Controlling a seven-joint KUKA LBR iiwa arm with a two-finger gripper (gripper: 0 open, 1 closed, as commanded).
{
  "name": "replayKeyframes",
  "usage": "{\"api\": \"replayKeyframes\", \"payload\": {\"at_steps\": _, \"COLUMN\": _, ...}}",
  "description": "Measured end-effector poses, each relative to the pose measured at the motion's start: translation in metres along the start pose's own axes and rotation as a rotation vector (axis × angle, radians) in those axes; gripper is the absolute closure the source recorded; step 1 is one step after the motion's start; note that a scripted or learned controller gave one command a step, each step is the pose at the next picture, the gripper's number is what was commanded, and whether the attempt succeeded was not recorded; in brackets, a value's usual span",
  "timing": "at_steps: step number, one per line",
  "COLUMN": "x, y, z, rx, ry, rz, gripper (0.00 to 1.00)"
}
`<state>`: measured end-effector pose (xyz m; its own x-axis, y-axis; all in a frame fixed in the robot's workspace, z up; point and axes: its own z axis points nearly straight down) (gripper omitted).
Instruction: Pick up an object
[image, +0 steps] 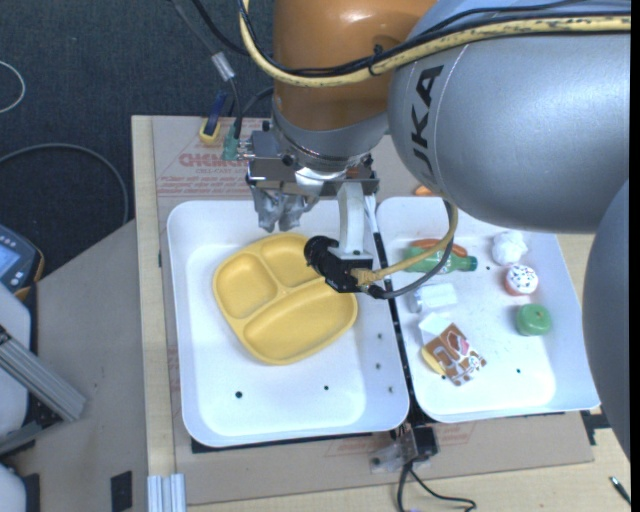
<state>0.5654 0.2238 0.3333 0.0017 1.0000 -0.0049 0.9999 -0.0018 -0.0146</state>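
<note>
My tool (282, 212), its grip state unclear to me, hangs at the yellow divided plastic plate's (283, 299) rim, where it may slip off.

Black letters "KA", the end of a bigger word, can be read on the grey arm (500, 110). Red letters are printed on the tabletop (190, 160), but they cannot be read.

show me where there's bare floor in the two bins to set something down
Left bin: open along the front edge and front-left corner, below the yellow divided plate. Right bin: open front-right, beyond the snack packet and green cap. Crowded: right bin's back, and under the end effector.
</note>
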Motion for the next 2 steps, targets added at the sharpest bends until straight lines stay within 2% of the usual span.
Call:
{"api": "replayKeyframes", "payload": {"at_steps": 1, "x": -0.011, "y": -0.084, "z": -0.070, "rx": -0.018, "ry": 0.009, "rz": -0.006, "gripper": 1.00}}
{"api": "replayKeyframes", "payload": {"at_steps": 2, "x": -0.085, "y": -0.087, "z": -0.084, "rx": -0.018, "ry": 0.004, "rz": 0.006, "gripper": 1.00}}
